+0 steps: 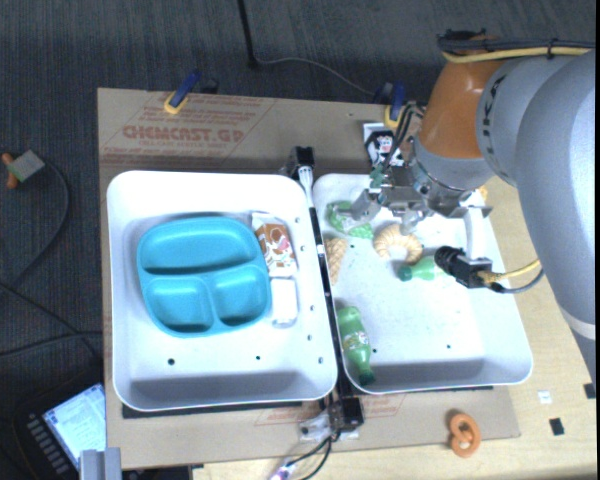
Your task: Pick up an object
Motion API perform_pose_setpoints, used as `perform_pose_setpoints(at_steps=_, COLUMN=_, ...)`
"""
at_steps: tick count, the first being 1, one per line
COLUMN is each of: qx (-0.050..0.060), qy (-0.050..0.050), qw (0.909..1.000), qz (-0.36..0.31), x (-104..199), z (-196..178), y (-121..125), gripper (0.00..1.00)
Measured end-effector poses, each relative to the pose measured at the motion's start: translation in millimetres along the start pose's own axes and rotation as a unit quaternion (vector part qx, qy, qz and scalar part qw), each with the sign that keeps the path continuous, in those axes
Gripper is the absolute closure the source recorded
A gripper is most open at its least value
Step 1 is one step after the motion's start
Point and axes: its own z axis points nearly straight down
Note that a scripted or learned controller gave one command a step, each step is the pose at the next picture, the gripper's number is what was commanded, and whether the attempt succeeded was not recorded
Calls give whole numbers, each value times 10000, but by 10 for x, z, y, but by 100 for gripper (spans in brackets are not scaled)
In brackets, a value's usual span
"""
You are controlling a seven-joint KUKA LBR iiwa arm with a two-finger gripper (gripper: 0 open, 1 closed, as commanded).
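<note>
Reaching into the right bin point(500, 358), the arm point(520, 98) is coming in from the camera view's right edge, and the gripper point(395, 208) is hanging low over that bin's upper left part. Whether the gripper is wide or narrow, I cannot tell; the wrist body is covering that area.

Candidate objects are lying close by: a tan croissant-like toy point(393, 240) is sitting just below the gripper, a green leafy piece point(345, 218) is lying just to its left, and a small dark green item point(416, 271) is resting beside the croissant-like toy. A green bottle point(354, 340) is lying well apart, along the bin's left wall.

The left bin point(125, 298) is holding a blue divided tray point(200, 273) and a printed packet point(274, 246).

Judgement: the approach step is in hand, the grasp not yet made. Nothing is visibly sitting between the gripper's tips. The next move is likely calling for a descent centred on one toy, probably the croissant-like one, then a close and a lift clear of its neighbours.
</note>
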Motion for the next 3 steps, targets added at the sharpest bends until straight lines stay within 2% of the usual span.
perform_pose_setpoints(at_steps=1, qx=-29, qy=-8, qw=10000, qz=5, x=-364, z=967, y=-15, gripper=0)
perform_pose_setpoints(at_steps=2, qx=-43, qy=-25, qw=10000, qz=3, x=-372, z=863, y=-8, gripper=100)
perform_pose_setpoints(at_steps=3, qx=-43, qy=-27, qw=10000, qz=3, x=-373, z=865, y=-10, gripper=0)
